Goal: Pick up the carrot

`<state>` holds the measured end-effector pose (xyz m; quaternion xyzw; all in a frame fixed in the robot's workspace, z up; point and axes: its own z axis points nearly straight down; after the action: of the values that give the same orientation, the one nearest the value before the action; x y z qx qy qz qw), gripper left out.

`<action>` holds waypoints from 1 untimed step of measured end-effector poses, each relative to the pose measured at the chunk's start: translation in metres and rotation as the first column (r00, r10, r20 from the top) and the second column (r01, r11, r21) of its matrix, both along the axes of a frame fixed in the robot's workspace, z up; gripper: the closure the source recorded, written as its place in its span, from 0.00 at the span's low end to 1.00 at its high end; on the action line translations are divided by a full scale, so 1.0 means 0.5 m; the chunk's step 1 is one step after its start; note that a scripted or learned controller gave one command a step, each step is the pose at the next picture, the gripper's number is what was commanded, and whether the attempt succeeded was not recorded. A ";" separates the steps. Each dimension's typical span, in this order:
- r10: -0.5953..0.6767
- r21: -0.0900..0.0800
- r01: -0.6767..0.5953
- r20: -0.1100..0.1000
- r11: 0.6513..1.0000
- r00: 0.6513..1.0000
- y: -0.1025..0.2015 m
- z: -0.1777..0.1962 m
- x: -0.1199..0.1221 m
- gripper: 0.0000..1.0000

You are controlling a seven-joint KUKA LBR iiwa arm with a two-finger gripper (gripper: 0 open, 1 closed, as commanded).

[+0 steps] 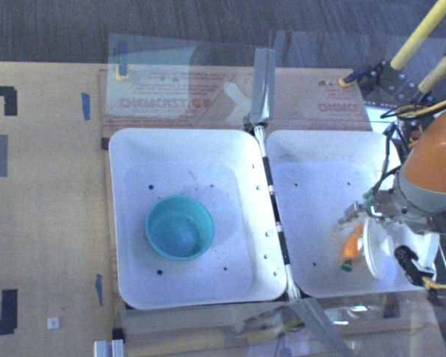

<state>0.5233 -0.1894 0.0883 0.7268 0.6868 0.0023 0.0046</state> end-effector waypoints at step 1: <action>-0.135 0.004 0.135 0.010 0.991 0.991 0.114 0.002 -0.072 0.00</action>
<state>0.4873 -0.1325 0.0893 0.7717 0.6359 0.0068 0.0071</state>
